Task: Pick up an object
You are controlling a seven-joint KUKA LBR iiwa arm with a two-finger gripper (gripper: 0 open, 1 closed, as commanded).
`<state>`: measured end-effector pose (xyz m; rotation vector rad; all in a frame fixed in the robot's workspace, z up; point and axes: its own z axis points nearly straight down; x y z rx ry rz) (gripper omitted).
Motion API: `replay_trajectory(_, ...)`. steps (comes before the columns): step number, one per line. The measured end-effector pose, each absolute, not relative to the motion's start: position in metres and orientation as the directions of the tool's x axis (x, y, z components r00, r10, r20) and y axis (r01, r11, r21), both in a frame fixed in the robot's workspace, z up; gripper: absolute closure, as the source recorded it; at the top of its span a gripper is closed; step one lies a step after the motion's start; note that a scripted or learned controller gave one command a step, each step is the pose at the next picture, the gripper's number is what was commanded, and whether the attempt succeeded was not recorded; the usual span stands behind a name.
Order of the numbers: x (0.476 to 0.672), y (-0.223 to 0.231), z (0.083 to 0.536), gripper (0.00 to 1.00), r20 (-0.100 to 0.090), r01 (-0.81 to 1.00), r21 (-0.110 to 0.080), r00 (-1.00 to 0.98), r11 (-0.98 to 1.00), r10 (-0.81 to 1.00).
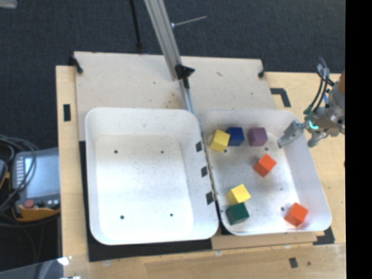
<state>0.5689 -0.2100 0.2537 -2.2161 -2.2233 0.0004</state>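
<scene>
The right bin holds several small cubes. Along its far side sit a yellow cube, a blue cube touching it, and a purple cube. An orange cube lies mid-bin. Near the front are a second yellow cube with a green cube against it, and a second orange cube at the front right. My gripper hangs over the bin's far right corner, right of the purple cube. It is open, with nothing between its fingers.
The left bin lies beside the right one, divided by their shared rims. A slanted metal rail runs from the top down to the gap between the bins. A pendant screen sits off the bench's left edge.
</scene>
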Motion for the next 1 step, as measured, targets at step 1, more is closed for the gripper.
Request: replay_trajectory(1, 0.5697, -0.2101, 0.2558, 0.0, 0.0, 1.0, 0.002, -0.004, 0.004, 1.0)
